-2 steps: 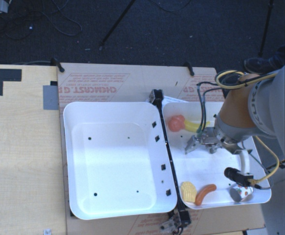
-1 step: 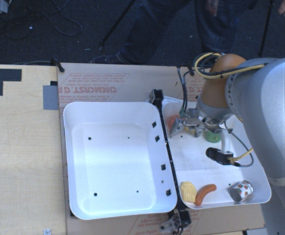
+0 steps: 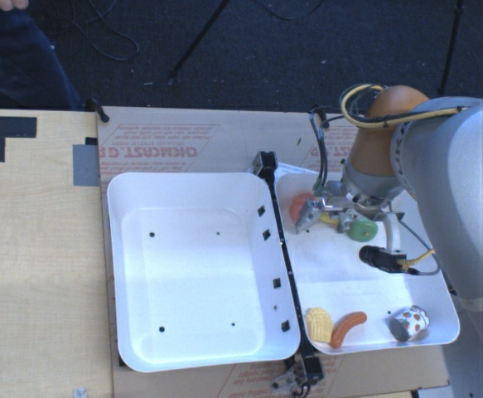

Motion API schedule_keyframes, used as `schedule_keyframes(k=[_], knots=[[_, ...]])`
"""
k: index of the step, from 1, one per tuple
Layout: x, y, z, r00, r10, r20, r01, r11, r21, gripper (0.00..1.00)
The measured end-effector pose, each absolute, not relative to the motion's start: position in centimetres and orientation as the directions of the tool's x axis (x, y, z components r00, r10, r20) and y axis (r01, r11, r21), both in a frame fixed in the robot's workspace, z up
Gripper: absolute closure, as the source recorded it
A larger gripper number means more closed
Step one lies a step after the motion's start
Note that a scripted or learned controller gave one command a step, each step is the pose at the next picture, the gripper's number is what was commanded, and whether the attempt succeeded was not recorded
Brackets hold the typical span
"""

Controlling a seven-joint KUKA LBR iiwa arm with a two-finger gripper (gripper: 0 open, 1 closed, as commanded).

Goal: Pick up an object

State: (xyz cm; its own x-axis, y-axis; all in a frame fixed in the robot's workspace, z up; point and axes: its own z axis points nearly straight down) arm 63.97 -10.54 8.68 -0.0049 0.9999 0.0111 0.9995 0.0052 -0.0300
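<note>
Seen from above at a slant, a light wooden bench (image 3: 34, 247) carries two shallow white plastic bins side by side on a sheet of brown printed cardboard (image 3: 175, 143). The left white bin (image 3: 129, 222) shows just a few small dark dots on its floor. A row of black clips (image 3: 276, 259) runs along the seam where the two bins meet. The right white bin (image 3: 365, 293) holds several small toys. Along its near edge lie a yellow toy corn cob (image 3: 318, 324) and, touching it on the right, an orange sausage-shaped toy (image 3: 348, 327); further right, near the corner, sits a small grey and white cup-like toy with red spots (image 3: 409, 322). At the far end of this bin are a red-orange rounded toy (image 3: 299, 207) and a round green toy (image 3: 362, 229), with a bit of yellow between them. The grey robot arm (image 3: 448, 189), with its orange band (image 3: 390, 127), reaches in from the right and hangs low over that far end. Its gripper (image 3: 328, 210) sits among these toys, just beside the red-orange one and near the green one. A black cable connector (image 3: 379, 259) and loose wires hang beside the wrist. The fingers are crowded by the wrist hardware and toys, so it cannot be told whether they are spread or pressed together, or whether anything lies between them.
</note>
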Motion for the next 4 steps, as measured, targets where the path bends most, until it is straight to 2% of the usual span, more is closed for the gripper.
schedule_keyframes(k=[3,4], knots=[[63.9,-10.7,8.7,-0.006,1.0,0.008,1.0,0.006,-0.029,0.0],[63.9,-12.5,8.7,-0.004,1.0,0.012,1.0,0.004,-0.03,0.0]])
